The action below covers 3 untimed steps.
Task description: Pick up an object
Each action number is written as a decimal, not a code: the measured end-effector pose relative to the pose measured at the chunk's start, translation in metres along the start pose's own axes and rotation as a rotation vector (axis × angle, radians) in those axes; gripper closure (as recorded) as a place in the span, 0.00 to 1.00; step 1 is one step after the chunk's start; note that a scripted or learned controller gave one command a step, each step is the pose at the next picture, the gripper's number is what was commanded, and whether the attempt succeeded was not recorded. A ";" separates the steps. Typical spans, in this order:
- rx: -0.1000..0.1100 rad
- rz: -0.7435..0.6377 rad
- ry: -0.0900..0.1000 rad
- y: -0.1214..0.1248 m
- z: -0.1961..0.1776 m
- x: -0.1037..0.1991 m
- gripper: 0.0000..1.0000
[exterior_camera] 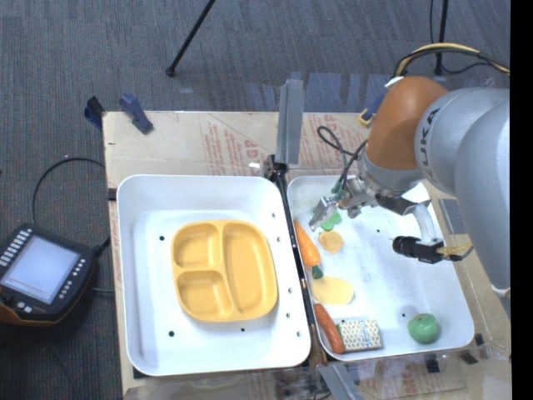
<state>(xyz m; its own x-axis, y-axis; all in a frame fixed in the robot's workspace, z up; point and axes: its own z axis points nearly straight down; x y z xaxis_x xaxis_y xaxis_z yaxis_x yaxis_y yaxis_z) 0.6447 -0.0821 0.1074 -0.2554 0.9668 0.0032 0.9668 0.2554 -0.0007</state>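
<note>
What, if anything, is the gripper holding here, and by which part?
Cannot be told. The gripper is low in the right bin, at a small green piece above a yellow round piece; no grasp is visible.

My bench (208, 140) is a board with red print, and two white bins sit on it side by side, touching. The left bin (141, 207) lies toward my far side; the right bin (433, 294) lies beneath my arm. A blue clamp (133, 112) grips the back-left edge.

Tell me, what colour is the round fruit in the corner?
Green. The round fruit shows best in the camera view, near the right bin's front corner.
</note>
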 end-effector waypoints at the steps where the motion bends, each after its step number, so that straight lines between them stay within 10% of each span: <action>1: -0.003 0.001 0.000 0.000 -0.010 -0.001 1.00; 2: -0.002 0.002 0.000 0.000 -0.010 -0.001 0.00; 3: 0.005 0.012 -0.001 -0.003 0.022 -0.006 0.00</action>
<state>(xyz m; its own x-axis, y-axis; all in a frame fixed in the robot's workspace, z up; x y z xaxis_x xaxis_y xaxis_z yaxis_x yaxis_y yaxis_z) 0.6430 -0.0887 0.0853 -0.2438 0.9698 0.0021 0.9698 0.2438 -0.0054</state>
